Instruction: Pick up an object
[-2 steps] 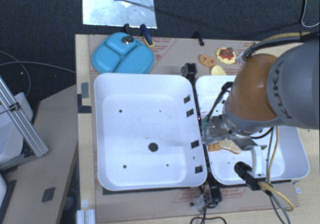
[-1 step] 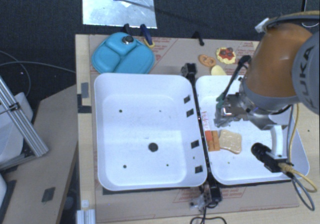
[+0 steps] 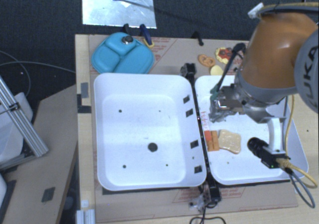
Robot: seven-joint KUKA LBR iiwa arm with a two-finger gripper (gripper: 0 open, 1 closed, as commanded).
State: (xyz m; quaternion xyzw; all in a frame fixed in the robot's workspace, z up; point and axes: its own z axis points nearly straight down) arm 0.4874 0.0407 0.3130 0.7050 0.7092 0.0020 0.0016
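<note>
Dark carpet around bench (image 3: 124, 203); two white bins. Tool (image 3: 218, 113) low over right bin (image 3: 249, 175), finger state unclear, possibly hidden. Toast slice (image 3: 230, 141) lies just beside, orange piece (image 3: 212, 140) touching.

Bench (image 3: 164, 48) bears two white bins (image 3: 144, 128) (side by side), blue tray (image 3: 122, 54).

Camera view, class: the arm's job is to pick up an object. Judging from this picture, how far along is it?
Done: the arm has reached over the right bin, where the gripper hangs. In hand: nothing visibly; the toast slice and orange striped piece lie on the bin floor just below it. Left: descend, grasp one, lift. The left bin is not involved.
</note>
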